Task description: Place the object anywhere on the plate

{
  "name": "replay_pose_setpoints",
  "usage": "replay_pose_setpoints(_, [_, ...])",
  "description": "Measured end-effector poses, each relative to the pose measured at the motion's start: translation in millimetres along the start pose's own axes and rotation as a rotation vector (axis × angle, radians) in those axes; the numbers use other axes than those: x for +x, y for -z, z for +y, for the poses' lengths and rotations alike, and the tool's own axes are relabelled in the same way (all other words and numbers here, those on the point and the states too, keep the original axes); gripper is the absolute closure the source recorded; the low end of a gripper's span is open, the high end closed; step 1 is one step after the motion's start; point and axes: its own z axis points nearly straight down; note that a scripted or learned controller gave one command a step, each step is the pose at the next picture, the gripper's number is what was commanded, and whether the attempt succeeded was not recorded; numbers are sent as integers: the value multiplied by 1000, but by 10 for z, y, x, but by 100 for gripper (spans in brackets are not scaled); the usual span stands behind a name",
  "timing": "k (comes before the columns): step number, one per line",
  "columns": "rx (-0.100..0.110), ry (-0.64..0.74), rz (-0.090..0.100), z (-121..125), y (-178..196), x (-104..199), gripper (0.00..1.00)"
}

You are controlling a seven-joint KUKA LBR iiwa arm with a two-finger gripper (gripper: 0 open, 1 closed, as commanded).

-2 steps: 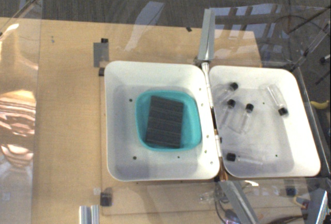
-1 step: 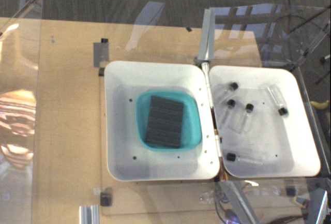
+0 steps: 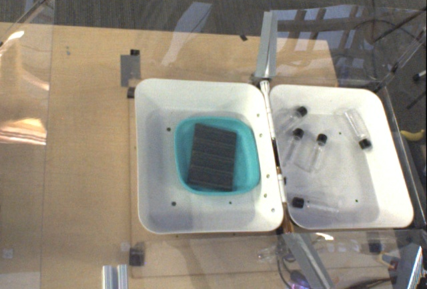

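A teal plate (image 3: 249,154) sits in the middle of the left white bin (image 3: 153,167). A dark grey ribbed block (image 3: 213,156) lies flat on the plate, its long side running front to back. Several clear vials with black caps lie in the right white bin (image 3: 393,167), among them one (image 3: 356,128) near the back right and one (image 3: 315,151) near the middle.
A metal post (image 3: 265,47) rises behind the seam between the bins. A clear panel frame stands at the back right. Small black brackets (image 3: 134,54) sit on the wooden bench left of the bins.
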Motion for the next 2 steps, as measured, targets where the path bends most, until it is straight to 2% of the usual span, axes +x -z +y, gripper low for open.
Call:
replay_pose_setpoints(1, [0, 15, -2, 186, -18, 936, 0])
replay_pose_setpoints(2, [2, -3, -1, 62, -2, 293, 0])
